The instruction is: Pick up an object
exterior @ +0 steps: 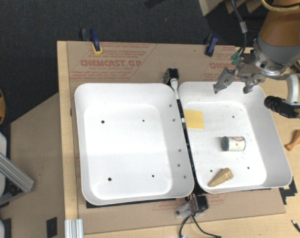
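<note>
The right bin [261, 128] holds three objects. A flat yellow square [194, 119] lies near its left wall. A small white cylinder with a grey end [233, 144] lies on its side in the middle. A tan cone-shaped piece [220, 177] rests near the front wall. My gripper [234, 84] hangs over the bin's back rim, above and behind all three, with its two grey fingers [222, 82] spread apart and nothing between them.
The left bin [90, 133] sits beside the right one, joined by a black divider strip [182, 128]. Blue clamps [95, 39] hold the cardboard base at the back. A black handle [281, 106] juts in at the right.
</note>
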`<act>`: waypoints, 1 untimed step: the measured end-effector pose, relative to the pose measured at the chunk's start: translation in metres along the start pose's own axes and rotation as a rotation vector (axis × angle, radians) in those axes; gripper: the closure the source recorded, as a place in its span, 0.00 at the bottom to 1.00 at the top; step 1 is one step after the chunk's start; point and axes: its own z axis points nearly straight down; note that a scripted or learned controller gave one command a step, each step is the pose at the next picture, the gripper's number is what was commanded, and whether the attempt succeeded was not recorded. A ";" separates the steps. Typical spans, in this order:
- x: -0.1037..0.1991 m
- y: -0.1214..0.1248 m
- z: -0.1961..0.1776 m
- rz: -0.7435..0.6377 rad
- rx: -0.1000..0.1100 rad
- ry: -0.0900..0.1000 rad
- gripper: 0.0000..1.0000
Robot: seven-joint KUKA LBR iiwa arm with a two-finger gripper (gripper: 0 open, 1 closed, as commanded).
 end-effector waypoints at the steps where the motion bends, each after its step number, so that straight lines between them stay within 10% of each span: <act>1: 0.000 0.001 -0.011 -0.001 -0.004 -0.001 1.00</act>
